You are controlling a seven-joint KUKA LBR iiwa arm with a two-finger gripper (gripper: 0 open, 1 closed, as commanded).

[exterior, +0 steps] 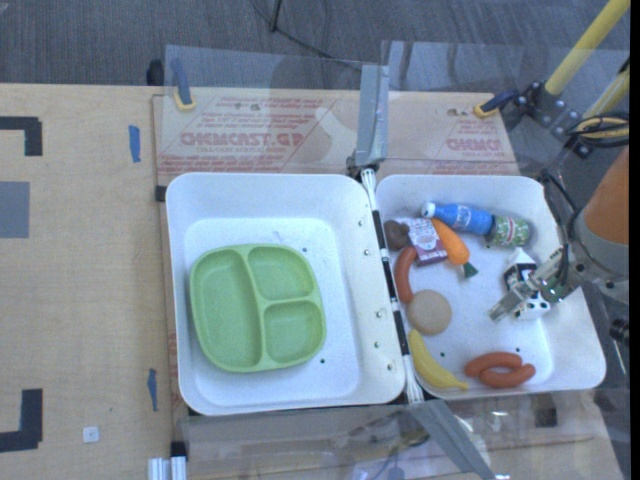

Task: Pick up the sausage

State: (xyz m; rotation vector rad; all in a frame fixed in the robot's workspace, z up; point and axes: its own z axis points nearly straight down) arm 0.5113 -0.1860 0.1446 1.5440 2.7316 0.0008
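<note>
Sausage (499, 369): lying at lower right of frame, in right bin (573, 368); gripper (512, 302): seen just above it, apart, fingers spread, nothing held; green plate (257, 307): in left bin (262, 196).

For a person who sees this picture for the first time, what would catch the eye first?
The large green divided plate lying alone in the left bin stands out first. Next, the toy foods in the right bin: the sausage near its front edge, a banana left of it, and the gripper above the sausage.
</note>
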